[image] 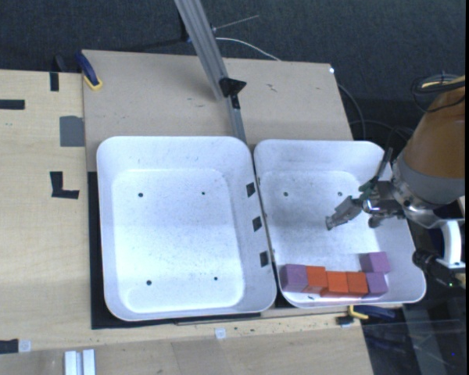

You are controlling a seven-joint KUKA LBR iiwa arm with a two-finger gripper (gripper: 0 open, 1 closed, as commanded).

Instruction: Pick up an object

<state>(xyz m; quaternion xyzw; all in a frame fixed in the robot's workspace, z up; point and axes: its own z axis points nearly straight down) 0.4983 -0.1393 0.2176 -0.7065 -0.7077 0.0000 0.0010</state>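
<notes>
So far nothing is lifted: the gripper (352, 212) hangs over the middle of the right bin (297, 158), its jaws slightly apart and gripping nothing. The purple and orange blocks (336, 280) sit together on the bin floor at about five o'clock from it, near but apart. By my judgement, reaching them, closing and lifting all remain.

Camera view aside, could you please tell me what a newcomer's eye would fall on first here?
Probably the row of small purple and orange blocks packed along the near wall of the right shallow white bin. Next, the grey arm with its orange band reaching in from the right, its dark claw hanging over the middle of that bin, apart from the blocks. The left shallow white bin lies alongside.
</notes>
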